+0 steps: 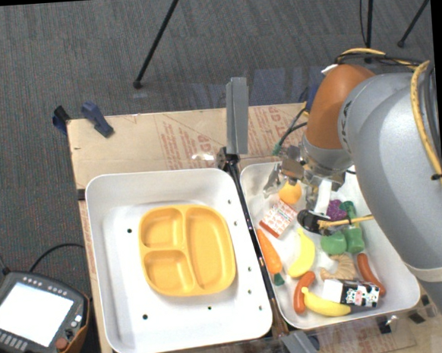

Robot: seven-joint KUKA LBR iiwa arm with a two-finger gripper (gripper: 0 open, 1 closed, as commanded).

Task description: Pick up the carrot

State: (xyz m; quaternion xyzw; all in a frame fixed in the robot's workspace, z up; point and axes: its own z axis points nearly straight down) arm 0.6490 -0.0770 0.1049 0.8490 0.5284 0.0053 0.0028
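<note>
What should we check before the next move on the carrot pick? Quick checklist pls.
1. Carrot in view: ok, lies along the right bin's left wall.
2. Gripper over the carrot: not ok, it sits further back, by an orange fruit.
3. Carrot held: not ok, it lies in the bin, apart from the gripper.
4. Room around the carrot: not ok, a banana and a red-white packet lie close, with the wall on the other side.
5. Finger opening: cannot tell.
</note>
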